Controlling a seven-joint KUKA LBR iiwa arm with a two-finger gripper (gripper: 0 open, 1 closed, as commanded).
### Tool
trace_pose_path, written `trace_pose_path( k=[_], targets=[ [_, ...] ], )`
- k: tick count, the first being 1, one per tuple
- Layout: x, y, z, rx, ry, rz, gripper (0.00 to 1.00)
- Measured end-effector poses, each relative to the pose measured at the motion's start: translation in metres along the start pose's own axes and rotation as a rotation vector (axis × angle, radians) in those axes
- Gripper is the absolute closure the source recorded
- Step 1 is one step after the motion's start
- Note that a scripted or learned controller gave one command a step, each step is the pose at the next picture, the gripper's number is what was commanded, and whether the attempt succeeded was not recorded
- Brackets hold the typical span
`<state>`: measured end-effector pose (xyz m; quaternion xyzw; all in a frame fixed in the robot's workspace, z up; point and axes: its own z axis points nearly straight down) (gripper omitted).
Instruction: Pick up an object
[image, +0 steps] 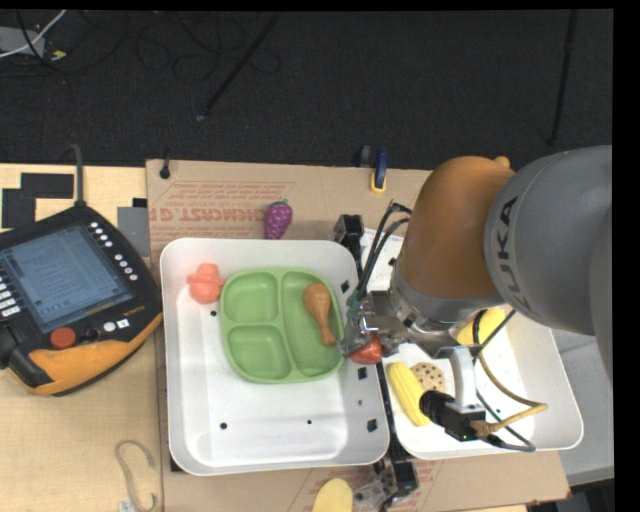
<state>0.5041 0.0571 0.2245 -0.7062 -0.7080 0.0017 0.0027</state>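
Note:
My gripper hangs over the right rim of the left bin, beside the green divided plate. A small red thing sits right at the gripper's tip, and I cannot see whether it is gripped. A brown drumstick lies in the plate's right compartment. A pink-orange toy rests in the bin to the left of the plate. In the right bin lie a yellow corn cob, a speckled cookie and a yellow banana, partly hidden by the arm.
Purple grapes lie on the cardboard behind the left bin. A yellow object sits in front of the bins. A teach pendant lies on the bench at the far left. The arm's bulk covers much of the right bin.

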Motion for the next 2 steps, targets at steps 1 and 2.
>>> trace_pose_path(
  k=[1, 2],
  targets=[
    [0.024, 0.006, -0.012, -0.003, -0.001, 0.001, 1.0],
    [0.018, -0.005, 0.002, 0.0, -0.002, 0.003, 1.0]
  ],
)
